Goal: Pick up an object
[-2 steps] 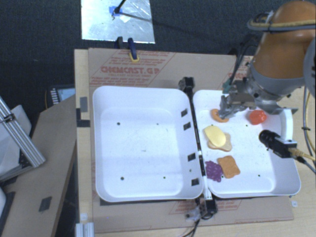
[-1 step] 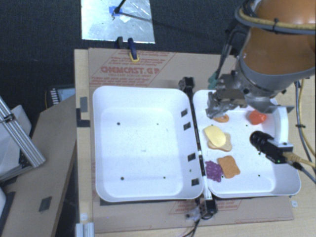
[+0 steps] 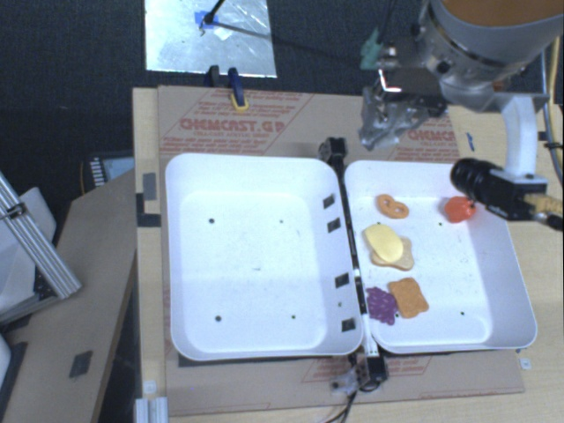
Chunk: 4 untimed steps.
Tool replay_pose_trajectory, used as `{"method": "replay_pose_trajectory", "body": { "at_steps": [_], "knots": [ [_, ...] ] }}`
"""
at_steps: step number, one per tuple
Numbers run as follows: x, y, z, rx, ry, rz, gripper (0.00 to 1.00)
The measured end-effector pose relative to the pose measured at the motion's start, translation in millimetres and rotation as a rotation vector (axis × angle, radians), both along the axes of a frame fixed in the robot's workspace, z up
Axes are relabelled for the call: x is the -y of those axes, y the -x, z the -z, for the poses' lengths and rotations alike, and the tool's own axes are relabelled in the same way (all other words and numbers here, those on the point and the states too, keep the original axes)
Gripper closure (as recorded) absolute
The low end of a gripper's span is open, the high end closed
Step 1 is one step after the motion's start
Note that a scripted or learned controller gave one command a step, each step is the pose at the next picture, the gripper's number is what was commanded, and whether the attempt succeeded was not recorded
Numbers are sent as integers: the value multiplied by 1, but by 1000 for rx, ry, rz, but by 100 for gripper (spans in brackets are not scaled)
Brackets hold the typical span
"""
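right bin loaded, gripper raised at far edge

near end of right bin (image 3: 502, 324): purple grape cluster (image 3: 381, 304) beside orange cracker (image 3: 409, 296). mid: yellow-topped sandwich piece (image 3: 389, 245). farther: pretzel (image 3: 392, 206), red tomato (image 3: 457, 209) at right. left bin (image 3: 176, 263) alongside. gripper (image 3: 388, 130) above the right bin's far edge; cannot tell finger state, nothing seen held.
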<state>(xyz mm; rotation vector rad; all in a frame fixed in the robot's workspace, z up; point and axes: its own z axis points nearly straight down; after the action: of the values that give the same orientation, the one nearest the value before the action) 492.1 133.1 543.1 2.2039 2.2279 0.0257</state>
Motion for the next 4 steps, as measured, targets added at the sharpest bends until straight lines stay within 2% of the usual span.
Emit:
{"method": "replay_pose_trajectory", "body": {
  "at_steps": [1, 2, 4],
  "knots": [
    [-66, 5, 65, -20, 6, 0, 100],
    [-102, -37, 6, -10, 3, 5, 100],
    [-102, -36, -15, -10, 3, -6, 100]
  ]
}}
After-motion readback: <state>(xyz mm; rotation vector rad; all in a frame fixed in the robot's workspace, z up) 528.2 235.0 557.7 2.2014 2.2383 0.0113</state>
